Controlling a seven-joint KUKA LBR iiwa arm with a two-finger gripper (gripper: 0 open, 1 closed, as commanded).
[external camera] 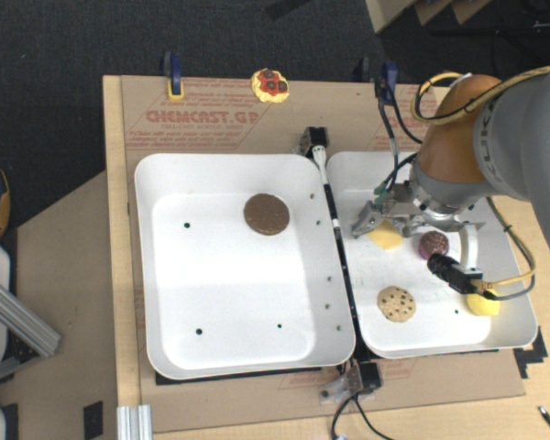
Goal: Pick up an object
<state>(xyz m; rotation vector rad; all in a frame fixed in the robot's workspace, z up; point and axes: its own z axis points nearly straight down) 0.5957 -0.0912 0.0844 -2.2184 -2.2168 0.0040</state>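
My gripper (396, 220) hangs low over the upper left part of the right bin (504, 333), under the grey and orange wrist. A pale yellow piece (386, 238) lies right beneath it, partly covered by it. Beside the gripper on its right sits a small dark red round object (434, 243). A chocolate chip cookie (396, 303) rests nearer the front of the same bin. A yellow object (482, 304) lies at that bin's right side, by a black cable end. In the left bin (165, 273) lies a brown round cookie (267, 214).
The two bins touch along a black middle strip (335, 236). A yellow and red toy (269, 84) sits on the board behind the bins, between blue clamps (173, 65). Cables loop around the wrist at the right.
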